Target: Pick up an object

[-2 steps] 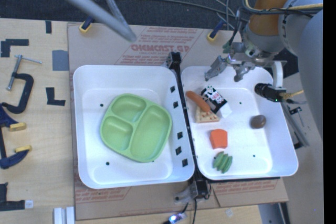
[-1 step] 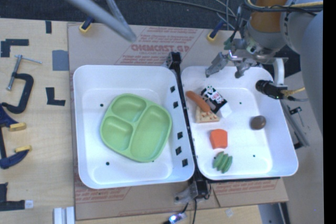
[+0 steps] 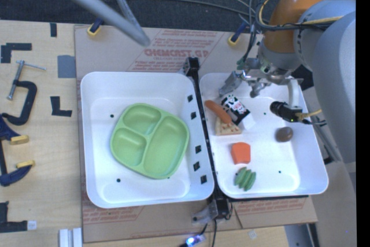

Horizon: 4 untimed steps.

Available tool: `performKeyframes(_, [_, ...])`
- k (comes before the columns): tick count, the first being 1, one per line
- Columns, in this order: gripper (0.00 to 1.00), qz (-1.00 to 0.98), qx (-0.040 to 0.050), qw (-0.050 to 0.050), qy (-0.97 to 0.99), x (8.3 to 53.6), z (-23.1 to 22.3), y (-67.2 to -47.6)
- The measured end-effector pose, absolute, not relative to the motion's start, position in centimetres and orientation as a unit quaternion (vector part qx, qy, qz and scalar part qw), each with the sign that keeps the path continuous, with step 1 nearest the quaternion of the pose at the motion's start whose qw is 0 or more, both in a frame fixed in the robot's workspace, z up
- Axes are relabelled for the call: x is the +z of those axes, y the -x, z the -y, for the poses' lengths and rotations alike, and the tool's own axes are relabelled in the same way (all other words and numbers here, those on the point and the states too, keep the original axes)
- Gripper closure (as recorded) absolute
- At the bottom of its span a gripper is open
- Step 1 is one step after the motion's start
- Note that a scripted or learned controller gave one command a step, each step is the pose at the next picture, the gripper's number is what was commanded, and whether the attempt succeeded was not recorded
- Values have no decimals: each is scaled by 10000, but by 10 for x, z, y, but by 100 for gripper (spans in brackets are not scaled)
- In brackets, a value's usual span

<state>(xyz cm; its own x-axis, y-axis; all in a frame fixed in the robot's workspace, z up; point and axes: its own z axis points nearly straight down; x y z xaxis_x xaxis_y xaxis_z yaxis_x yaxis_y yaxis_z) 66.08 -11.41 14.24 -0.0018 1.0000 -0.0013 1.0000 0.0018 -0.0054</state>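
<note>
Altogether, 2 shallow white plastic bins sit side by side on a cardboard sheet point(image 3: 173, 46) printed in red with "CHEMCAST G.P." as far as the letters can be read. The left bin point(image 3: 95, 124) holds 1 light green plate point(image 3: 150, 140), smooth, rounded and divided into 3 compartments. The right bin point(image 3: 306, 176) holds 6 small things: 1 orange sausage-shaped piece point(image 3: 216, 110), 1 tan wedge point(image 3: 228, 128) touching it, 1 black-and-white patterned carton point(image 3: 236, 108) just beside both, 1 orange block point(image 3: 241, 153), 1 green pea pod point(image 3: 245, 178) with a bumpy surface, and 1 dull brown rounded lump point(image 3: 283, 134). Writing on the carton is too small to read. 1 gripper point(image 3: 244, 81) hangs over the far end of the right bin, just above the carton; whether its jaws are spread or pressed together cannot be told. Left of the bins, 1 black C-clamp point(image 3: 22, 98) lies on the wooden bench point(image 3: 40, 194).
</note>
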Motion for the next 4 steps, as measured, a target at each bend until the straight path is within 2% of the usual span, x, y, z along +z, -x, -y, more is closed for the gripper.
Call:
performKeyframes(1, [0,7078,22,8,7064,89,114,-660])
performKeyframes(2, [100,7083,12,-1,7059,102,113,-661])
performKeyframes(4, [100,7077,-10,-6,7065,192,107,-649])
